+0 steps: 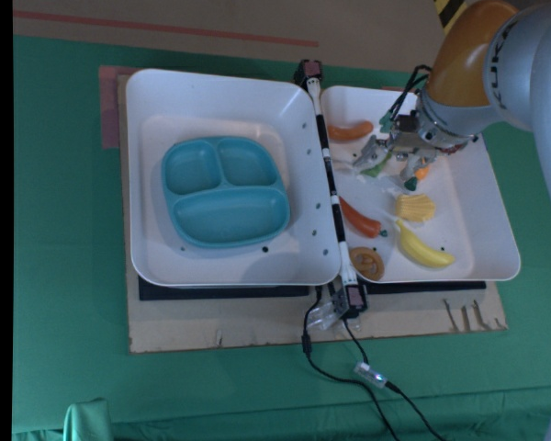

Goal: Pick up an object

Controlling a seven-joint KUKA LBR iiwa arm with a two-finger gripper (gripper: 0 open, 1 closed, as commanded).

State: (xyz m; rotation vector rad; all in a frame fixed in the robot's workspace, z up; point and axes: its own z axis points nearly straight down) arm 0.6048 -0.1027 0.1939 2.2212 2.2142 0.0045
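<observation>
Two white bins (230, 269) (side by side); jaws' state unclear above the right one's toy food (415, 208).

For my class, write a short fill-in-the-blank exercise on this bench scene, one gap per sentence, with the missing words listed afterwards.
1. The teal divided plate lies in the ____ bin as the camera sees it.
2. The plate has ____ compartments.
3. The banana lies in the right bin and its colour is ____.
4. The gripper hangs above the ____ bin as the camera sees it.

Missing words: left; three; yellow; right
</observation>
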